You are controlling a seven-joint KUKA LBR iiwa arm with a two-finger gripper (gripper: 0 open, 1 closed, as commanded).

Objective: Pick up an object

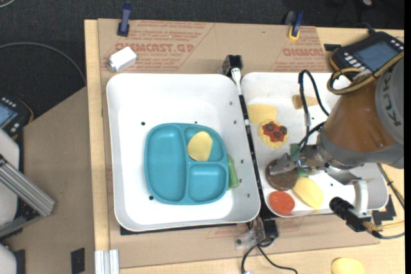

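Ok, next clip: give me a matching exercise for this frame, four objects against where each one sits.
Objects:
1. teal divided tray
2. yellow chip-shaped piece
3. red round piece
4. small white block

Places:
A. on the cardboard bench top, beyond the left bin's far left corner
B. in the tray's upper right compartment
C. near the front edge of the right bin
D. on the floor of the left bin

Pairs: 1-D, 2-B, 3-C, 4-A
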